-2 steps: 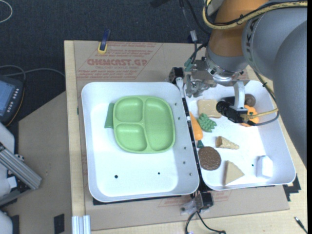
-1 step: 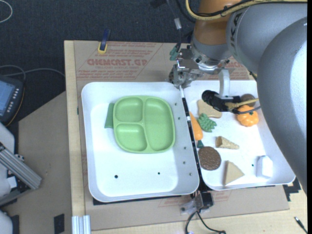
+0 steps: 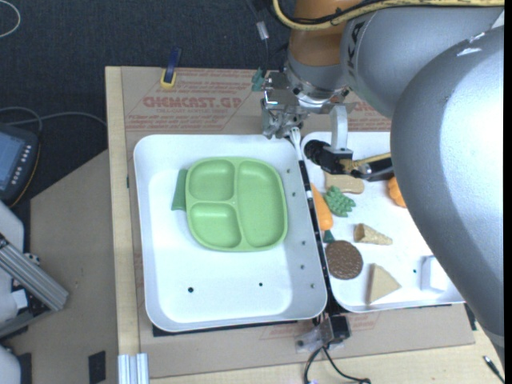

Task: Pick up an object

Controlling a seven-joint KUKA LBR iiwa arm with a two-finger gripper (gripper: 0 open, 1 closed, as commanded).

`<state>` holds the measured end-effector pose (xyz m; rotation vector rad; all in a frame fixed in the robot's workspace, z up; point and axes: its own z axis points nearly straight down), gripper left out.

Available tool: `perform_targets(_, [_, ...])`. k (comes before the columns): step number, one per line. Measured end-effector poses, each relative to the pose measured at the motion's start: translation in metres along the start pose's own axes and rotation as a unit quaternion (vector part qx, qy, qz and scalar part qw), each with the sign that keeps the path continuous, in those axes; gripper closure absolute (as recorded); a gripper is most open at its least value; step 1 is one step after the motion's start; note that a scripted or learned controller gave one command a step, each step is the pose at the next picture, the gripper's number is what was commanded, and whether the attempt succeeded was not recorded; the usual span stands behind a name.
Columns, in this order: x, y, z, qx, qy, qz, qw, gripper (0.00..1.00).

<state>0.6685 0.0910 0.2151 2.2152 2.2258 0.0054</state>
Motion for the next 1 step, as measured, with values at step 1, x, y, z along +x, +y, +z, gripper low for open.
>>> perform_targets(1, [0.0054,-0.0009,-0.0159,-0.001,-0.001,0.002,1.0000,1.00])
